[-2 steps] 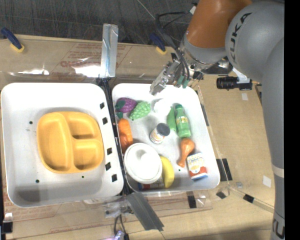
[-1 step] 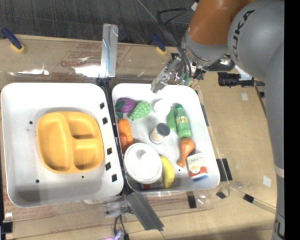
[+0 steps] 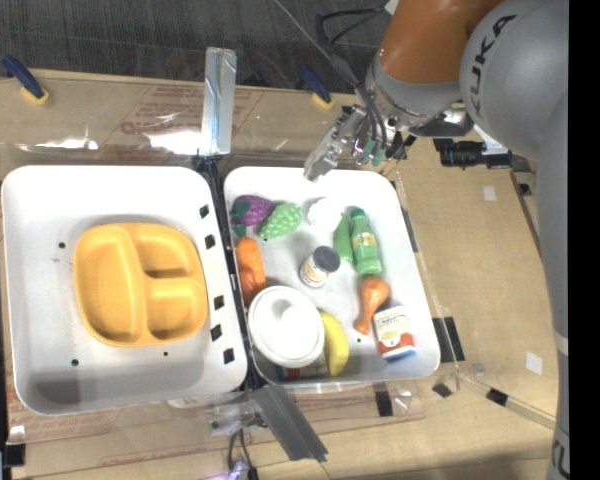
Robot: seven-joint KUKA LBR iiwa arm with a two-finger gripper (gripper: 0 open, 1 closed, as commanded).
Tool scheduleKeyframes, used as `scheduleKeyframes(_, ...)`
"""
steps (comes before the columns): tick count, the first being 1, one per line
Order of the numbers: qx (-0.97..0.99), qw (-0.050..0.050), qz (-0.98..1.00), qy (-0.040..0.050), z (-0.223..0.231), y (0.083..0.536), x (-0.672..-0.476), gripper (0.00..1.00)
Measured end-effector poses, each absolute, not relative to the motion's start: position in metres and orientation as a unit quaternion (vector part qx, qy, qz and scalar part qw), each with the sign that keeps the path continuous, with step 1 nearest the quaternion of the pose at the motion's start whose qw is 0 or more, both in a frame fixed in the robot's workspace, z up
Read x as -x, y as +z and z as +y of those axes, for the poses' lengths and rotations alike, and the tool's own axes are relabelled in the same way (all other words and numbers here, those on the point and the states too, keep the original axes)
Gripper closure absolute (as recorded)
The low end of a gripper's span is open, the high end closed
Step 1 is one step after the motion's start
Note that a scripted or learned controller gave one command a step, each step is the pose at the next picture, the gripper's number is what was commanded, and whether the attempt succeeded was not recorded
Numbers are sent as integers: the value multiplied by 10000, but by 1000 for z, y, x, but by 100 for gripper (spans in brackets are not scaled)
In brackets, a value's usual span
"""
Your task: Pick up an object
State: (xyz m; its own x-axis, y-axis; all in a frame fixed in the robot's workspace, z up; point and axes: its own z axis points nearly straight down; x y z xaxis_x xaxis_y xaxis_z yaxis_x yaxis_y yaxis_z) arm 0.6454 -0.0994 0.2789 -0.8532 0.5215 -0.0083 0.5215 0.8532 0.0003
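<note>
Two bins: a left bin (image 3: 20, 268) and a right bin (image 3: 405, 258) sit side by side on the bench, touching along the middle.
Arm: the grey arm (image 3: 510, 58) with its orange band reaches in from the right, bent down toward the far rim of the right bin.
Gripper: the gripper (image 3: 325, 160) hangs at a slant over the far edge of the right bin, above the things and apart from all of them.
Fingers: whether they are spread or closed cannot be told; nothing shows between them.
Left bin contents: one yellow divided tray (image 3: 140, 280), lying flat near the middle.
Right bin contents, far end: one purple grape bunch (image 3: 248, 210) beside one green grape bunch (image 3: 282, 220), just below the gripper.
Right bin contents, middle: one green bottle (image 3: 363, 243), one small tin (image 3: 320, 265), one carrot (image 3: 250, 266) against the left wall.
Right bin contents, near end: one white bowl (image 3: 285, 323), one banana (image 3: 334, 342) touching it, one drumstick (image 3: 371, 301), one small carton (image 3: 394, 330).
</note>
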Motion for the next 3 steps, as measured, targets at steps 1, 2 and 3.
scheduleKeyframes(1, -2674, 57, 9636, -13, -98, 290, -646, 100)
scheduleKeyframes(2, -1386, 0, 9904, -5, -146, 266, -642, 100)
scheduleKeyframes(3, -2259, 20, 9741, -5, -139, 289, -648, 100)
